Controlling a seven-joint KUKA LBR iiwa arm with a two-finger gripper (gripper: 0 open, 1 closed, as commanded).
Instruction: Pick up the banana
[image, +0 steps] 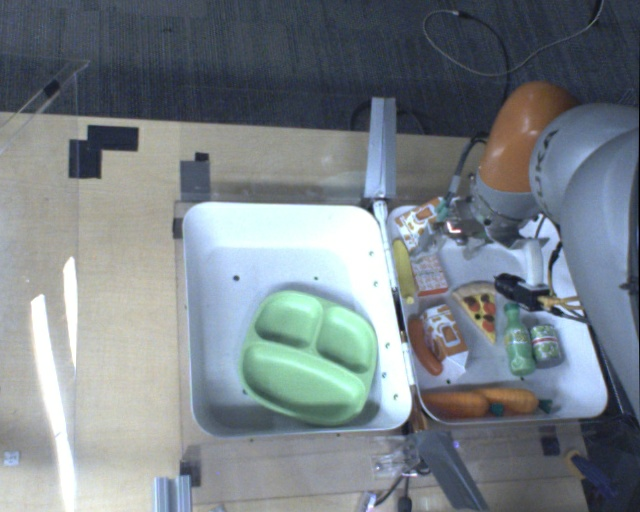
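In the camera view, the banana (403, 268) is seen lying along the right bin's (590, 398) left wall, beside a carton (430, 272). It is judged light, stiff, smooth plastic, best pinched across its middle. The gripper (456, 226) hovers nearby; its spread cannot be told. No writing can be read

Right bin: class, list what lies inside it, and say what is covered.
Inside the right bin: a banana along its left wall, a hot dog, a pizza slice, a green bottle, a can, a carrot and small cartons. The arm covers the upper right corner.
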